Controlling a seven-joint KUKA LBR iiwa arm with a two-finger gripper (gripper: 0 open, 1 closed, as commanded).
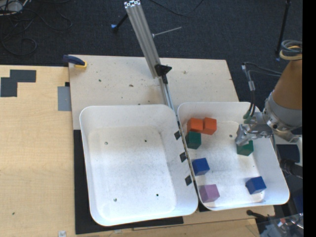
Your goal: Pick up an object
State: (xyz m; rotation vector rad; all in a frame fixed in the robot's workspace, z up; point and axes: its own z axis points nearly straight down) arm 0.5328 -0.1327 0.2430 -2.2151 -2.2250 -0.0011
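Note:
In the right bin (224, 110), my gripper (244, 138) hangs at the right side, directly over a green block (245, 149). The block's top edge meets the gripper's lower end, and the camera view leaves it unclear whether the block is gripped. Also in this bin are two orange blocks (203, 125) side by side, a dark green block (193, 140) just below them, a blue block (200, 166), a purple block (209, 192) and a second blue block (256, 184) near the front right corner.
The left bin (94, 132) lies beside the right one, with black clips (181, 156) along the shared rim. A slanted aluminium bar (145, 38) rises behind the bins. A small blue and yellow item (75, 61) lies at the bench's back left corner.

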